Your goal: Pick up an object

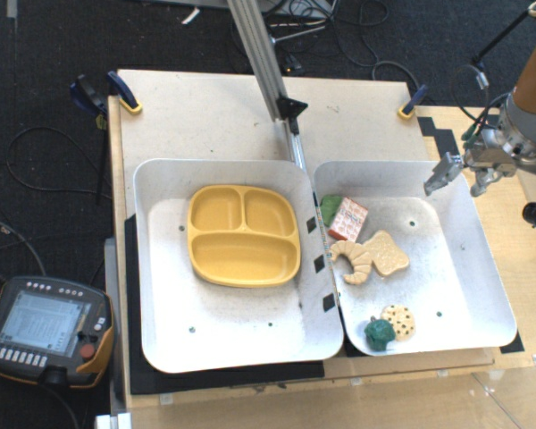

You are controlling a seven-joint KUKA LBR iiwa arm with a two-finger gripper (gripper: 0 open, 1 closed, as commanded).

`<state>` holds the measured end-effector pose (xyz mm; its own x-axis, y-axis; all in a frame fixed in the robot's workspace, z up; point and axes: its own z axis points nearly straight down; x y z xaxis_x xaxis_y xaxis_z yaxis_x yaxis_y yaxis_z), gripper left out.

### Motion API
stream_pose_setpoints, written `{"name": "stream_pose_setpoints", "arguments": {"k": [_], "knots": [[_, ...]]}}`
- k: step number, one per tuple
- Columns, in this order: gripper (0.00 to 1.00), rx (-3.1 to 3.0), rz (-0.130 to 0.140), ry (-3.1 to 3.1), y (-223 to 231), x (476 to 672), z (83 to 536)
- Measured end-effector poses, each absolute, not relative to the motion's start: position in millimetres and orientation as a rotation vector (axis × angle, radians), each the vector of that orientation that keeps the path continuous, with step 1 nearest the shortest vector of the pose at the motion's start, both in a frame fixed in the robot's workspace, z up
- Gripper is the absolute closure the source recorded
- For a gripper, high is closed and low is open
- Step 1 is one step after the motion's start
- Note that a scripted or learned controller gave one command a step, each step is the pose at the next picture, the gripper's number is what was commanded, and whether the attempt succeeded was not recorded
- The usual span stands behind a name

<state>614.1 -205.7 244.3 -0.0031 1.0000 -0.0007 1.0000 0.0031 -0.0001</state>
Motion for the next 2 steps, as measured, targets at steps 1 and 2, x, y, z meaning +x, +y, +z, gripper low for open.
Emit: {"name": "stream_pose_setpoints", "arguments": {"k": [1,2], "knots": [[0.00,2.218,-0.001,2.225,-205.7,614.1,244.3],[0.00,2.221,-0.004,2.227,-195.7,611.8,194.7]]}}
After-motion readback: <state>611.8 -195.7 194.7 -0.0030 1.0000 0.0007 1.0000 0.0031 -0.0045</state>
